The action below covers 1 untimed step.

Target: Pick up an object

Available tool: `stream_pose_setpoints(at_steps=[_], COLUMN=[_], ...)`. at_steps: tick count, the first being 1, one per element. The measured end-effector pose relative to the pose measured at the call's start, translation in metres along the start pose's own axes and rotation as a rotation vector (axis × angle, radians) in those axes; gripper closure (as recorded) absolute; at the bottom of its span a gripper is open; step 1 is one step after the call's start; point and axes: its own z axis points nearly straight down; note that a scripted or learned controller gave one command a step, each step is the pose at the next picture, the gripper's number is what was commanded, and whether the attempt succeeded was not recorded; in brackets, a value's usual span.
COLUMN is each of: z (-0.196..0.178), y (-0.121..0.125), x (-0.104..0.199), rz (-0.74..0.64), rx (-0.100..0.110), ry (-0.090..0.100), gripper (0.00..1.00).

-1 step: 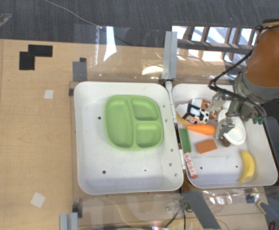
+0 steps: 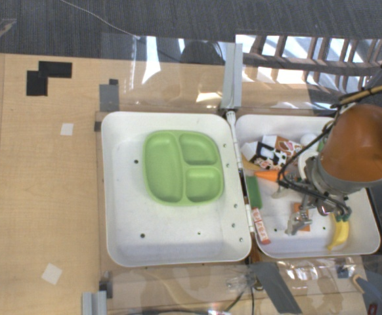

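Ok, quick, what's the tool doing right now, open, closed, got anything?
Tool: low in the right bin, beside the banana. Open or closed cannot be told, and nothing is visibly held.

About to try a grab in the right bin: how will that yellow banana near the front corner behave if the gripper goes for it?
The banana looks curved and smooth, so it may pivot or slip sideways under a pinch. It lies close to the right bin's front rim, so a push would probably wedge it there. It seems small and likely light.
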Motion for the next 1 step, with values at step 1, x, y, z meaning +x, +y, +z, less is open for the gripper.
stream_pose_setpoints(at_steps=[1], z=[0.0121], y=[-0.0091], x=[-0.0905], rz=[0.099], rx=[0.0], ry=[-0.007], gripper=[0.0])
